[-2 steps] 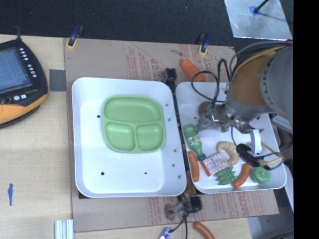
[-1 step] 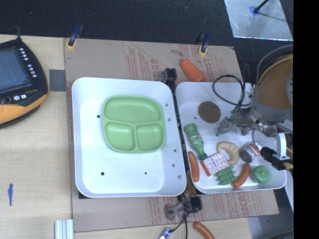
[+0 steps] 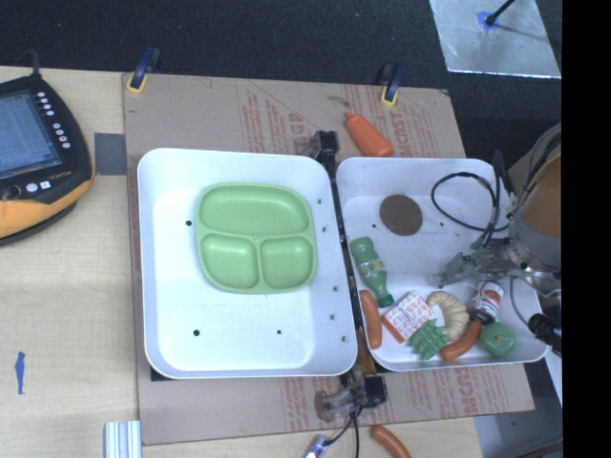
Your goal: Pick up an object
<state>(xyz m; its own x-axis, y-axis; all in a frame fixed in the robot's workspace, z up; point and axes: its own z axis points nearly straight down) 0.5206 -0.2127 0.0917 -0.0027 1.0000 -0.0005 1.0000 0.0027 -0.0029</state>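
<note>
White plastic right-hand bin (image 3: pixel 449 175) is crowding the toys together, so I am hovering my tool (image 3: pixel 474 263) there; whether it is apart or together, I cannot tell.

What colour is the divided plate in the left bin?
Light green. The divided plate shows plainly in the camera view, lying in the left bin.

Pale wooden worktop (image 3: pixel 67 303) under a brown cardboard sheet (image 3: pixel 286 113) clipped at the far edge; beyond, dark carpeted floor (image 3: pixel 239 12) with a pale grey patch (image 3: pixel 492 22).
</note>
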